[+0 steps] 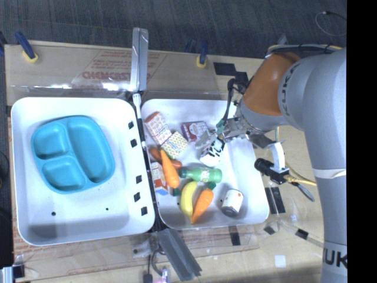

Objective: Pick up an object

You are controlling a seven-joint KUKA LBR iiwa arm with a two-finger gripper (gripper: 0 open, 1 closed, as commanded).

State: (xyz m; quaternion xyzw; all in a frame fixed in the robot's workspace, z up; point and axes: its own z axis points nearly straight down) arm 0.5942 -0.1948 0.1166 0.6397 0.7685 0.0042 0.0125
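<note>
Orange carrot [202,204] lies lowest in the right bin [250,217]. At 9 o'clock sits a blue tray [72,152] in the left bin [23,158]. Centre-right, the gripper [213,139] hovers over a black-and-white object [211,151]; finger spread cannot be told. 1 can [232,201] lies at 5 o'clock from it.

"KU" on the arm [333,258], cardboard print unreadable

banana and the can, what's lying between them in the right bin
In the camera view, a carrot lies between the banana and the can, tilted, touching the banana; a strip of bare bin floor separates it from the can.
</note>
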